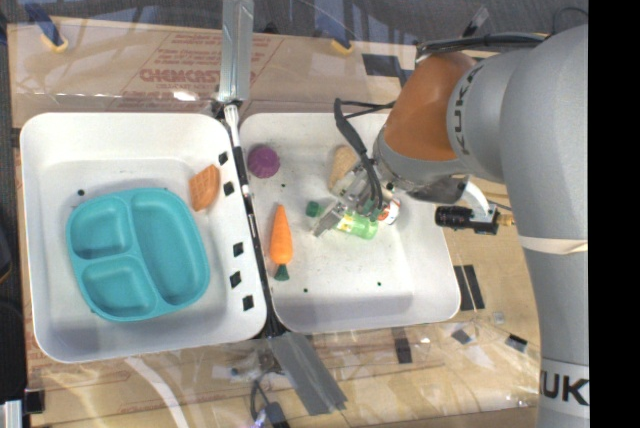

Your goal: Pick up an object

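My gripper (338, 214) is low in the right bin (420, 291), at its middle, on the grey arm with the orange band (425, 111) that reaches in from the right. A yellow-green object (360, 228) lies right beside the gripper's tip, touching or nearly touching it. A small dark green piece (312, 209) sits just left of the tip. Behind the gripper lies a tan object (343, 160), partly hidden by cables. An orange carrot (281, 234) lies near the bin's left wall, and a purple ball-like item (263, 161) sits at the back left.
The left bin (60, 141) holds a teal divided plate (136, 251) and an orange-tan bread-like piece (205, 186) by its right wall. A divider with black marks (243, 236) separates the bins. A red-and-white item (391, 211) shows under the wrist.
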Robot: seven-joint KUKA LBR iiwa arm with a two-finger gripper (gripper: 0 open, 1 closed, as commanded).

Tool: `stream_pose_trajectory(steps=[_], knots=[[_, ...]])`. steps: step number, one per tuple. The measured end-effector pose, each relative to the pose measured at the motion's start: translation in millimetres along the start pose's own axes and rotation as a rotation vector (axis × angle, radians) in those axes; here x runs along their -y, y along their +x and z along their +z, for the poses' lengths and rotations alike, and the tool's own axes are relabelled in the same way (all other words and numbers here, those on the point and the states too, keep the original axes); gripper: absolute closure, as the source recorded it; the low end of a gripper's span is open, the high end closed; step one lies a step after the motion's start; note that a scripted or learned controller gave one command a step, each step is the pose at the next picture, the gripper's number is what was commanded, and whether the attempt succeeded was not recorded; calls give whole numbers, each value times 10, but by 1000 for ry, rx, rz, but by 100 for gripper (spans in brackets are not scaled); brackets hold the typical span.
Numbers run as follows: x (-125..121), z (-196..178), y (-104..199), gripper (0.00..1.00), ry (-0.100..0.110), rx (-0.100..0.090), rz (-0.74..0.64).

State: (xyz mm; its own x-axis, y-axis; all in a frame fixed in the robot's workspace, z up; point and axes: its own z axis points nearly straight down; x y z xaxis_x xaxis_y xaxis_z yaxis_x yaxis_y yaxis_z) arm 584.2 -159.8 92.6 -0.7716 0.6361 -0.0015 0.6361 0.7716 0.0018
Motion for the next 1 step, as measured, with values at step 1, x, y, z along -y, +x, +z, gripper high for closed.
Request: stream_pose_trajectory(steps=[1], knots=[[-464,0,-107,0,1,-1,309]])
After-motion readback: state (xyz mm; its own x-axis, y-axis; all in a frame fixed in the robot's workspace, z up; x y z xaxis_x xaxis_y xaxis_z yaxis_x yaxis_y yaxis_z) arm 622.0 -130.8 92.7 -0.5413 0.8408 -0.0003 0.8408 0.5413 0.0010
